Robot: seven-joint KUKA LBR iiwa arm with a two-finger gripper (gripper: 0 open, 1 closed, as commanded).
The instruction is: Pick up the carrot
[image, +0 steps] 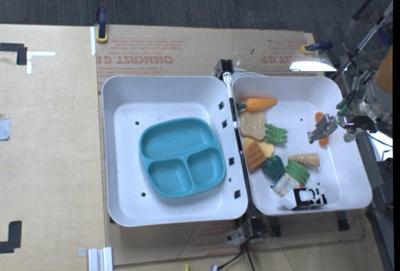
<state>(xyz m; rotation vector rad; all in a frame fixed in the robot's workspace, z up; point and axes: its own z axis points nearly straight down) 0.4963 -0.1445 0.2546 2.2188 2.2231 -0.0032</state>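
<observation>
Two white bins side by side on the bench. Left bin (119, 157): one teal divided plate (181, 156) with three compartments, lying flat near the bin's middle.

Right bin (350, 192): toy food clustered along its left half.
- One carrot (259, 103), orange with a green tip, lying on its side near the far left corner, just beside the dividing wall.
- One bread slice (253, 125), directly below the carrot, touching or nearly so.
- Two ridged green pieces: one (275, 133) just right of the bread, one (297, 171) lower down.
- One orange-brown wedge (256, 153) against the dividing wall.
- One dark green piece (273, 167) beside the wedge.
- One tan cone-like piece (304, 160).
- One small white packet (284, 185) and one black-and-white item (308, 197) near the front wall.
- One small orange object (320, 118) by the gripper; identity unclear.

Gripper (320, 132) sits low over the right half of the right bin, arm entering from the right edge, fingers pointing left. Jaw state: cannot tell. Gripper is well apart from the carrot.
</observation>
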